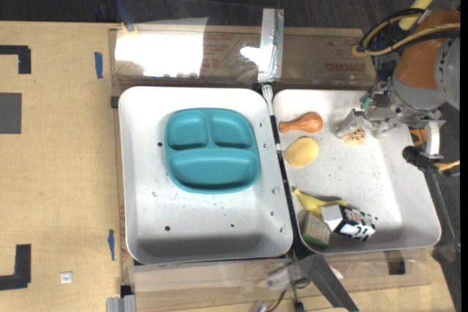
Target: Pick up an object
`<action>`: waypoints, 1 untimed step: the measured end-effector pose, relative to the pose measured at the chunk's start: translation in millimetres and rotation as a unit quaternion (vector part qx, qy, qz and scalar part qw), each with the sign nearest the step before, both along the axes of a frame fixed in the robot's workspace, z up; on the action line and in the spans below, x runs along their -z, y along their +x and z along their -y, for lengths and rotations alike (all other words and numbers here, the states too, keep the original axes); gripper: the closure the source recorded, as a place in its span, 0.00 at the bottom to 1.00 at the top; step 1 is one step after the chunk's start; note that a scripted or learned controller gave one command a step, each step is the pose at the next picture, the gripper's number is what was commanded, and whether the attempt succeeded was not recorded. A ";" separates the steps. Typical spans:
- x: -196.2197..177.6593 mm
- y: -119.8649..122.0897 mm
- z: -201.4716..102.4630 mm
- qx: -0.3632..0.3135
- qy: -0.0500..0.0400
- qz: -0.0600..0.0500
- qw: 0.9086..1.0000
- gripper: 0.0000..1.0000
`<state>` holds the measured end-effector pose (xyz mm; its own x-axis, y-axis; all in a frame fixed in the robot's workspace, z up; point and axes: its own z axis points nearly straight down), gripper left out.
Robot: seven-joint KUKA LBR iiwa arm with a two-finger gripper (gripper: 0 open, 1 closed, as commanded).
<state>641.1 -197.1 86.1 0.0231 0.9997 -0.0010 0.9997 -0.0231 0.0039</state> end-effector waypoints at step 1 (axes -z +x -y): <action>-83.5 28.5 -81.0 -0.112 0.000 0.003 0.994 0.00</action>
